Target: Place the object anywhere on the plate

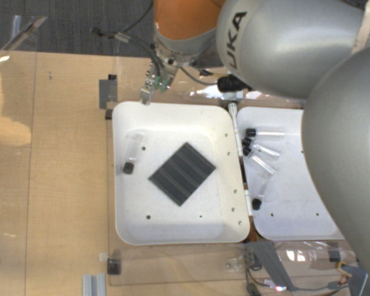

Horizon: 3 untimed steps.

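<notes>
Camera view: clear vial, black cap, lying in left bin beside dark ribbed plate; gripper state unclear.

A single fixed camera looks down at a slant from above the bench, near enough that the left bin sits centre frame, the right bin beside it, the arm looming over both.

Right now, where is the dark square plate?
The dark ribbed plate lies turned like a diamond in the middle of the left white bin. A clear tube with a dark cap lies to its left, apart from it.
</notes>
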Tool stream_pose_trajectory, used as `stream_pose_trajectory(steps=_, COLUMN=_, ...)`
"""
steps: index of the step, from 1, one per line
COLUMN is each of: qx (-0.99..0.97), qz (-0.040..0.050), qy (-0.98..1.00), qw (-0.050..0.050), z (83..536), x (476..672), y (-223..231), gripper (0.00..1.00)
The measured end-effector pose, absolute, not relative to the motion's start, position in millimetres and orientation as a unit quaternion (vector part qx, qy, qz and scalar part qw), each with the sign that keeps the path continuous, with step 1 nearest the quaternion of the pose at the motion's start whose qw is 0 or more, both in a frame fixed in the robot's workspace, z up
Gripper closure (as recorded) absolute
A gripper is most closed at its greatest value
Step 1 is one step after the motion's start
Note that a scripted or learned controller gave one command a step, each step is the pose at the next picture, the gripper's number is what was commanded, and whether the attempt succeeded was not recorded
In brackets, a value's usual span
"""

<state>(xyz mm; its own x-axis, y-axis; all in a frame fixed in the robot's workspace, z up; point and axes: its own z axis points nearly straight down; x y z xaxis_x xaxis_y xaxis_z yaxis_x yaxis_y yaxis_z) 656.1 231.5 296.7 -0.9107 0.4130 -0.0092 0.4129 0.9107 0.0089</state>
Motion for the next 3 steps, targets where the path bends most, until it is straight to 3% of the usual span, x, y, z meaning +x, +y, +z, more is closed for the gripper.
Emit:
stream_pose_trajectory(steps=1, qx=0.21, qz=0.0062, qy=0.978, qw=0.01, z=309, x=657.7, y=233, gripper=1.0)
stream_pose_trajectory(steps=2, qx=-0.083, qz=0.0021, qy=0.997, qw=0.004, z=263, x=657.2, y=236, gripper=1.0)
stream_pose_trajectory(steps=3, qx=-0.251, qz=0.0021, qy=0.968, qw=0.007, z=300, x=669.8, y=236, gripper=1.0)
